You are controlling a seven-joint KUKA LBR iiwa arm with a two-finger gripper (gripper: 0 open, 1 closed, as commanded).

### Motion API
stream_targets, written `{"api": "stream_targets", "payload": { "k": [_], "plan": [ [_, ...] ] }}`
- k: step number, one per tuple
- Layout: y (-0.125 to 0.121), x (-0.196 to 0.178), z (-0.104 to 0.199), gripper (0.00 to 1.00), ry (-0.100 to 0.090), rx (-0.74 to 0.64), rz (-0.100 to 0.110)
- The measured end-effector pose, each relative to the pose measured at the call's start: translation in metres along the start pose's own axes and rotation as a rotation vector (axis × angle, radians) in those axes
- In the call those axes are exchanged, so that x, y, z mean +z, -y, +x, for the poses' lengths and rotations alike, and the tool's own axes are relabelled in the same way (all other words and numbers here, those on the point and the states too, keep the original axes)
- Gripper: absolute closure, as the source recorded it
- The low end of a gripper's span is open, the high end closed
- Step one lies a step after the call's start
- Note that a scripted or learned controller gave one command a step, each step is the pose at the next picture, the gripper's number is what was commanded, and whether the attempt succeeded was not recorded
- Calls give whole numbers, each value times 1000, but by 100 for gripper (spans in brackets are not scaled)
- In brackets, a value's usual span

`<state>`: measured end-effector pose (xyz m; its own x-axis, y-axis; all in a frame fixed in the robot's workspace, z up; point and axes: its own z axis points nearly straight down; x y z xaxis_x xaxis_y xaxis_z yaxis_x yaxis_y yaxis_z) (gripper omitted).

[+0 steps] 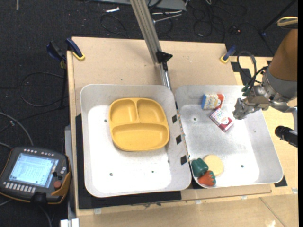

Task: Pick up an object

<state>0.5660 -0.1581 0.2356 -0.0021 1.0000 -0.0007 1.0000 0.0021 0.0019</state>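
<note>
In the right bin (246, 145) lie a small milk-carton toy (211, 100) with a blue and orange print, a flat red and pink packet (221, 119), and a cluster at the front left corner: a green pepper toy (199, 165), a pale yellow disc (214, 163) and a red piece (207, 178). My gripper (240, 110) hangs over the bin's right part, just right of the red packet and a little apart from it. Nothing shows between its fingers.
The left bin (94, 174) holds a yellow divided plate (139, 124). A metal pole (147, 22) slants down to the bins' shared edge at the back. A teach pendant (33, 173) lies off the bench at the lower left. Clamps sit at the bench's back corners.
</note>
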Motion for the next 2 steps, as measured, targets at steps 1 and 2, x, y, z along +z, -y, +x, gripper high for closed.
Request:
{"api": "stream_targets", "payload": {
  "k": [1,2],
  "plan": [
    [-24,-1,52,100,-2,-6,-1],
    [-36,10,108,100,-3,-6,3]
  ]
}}
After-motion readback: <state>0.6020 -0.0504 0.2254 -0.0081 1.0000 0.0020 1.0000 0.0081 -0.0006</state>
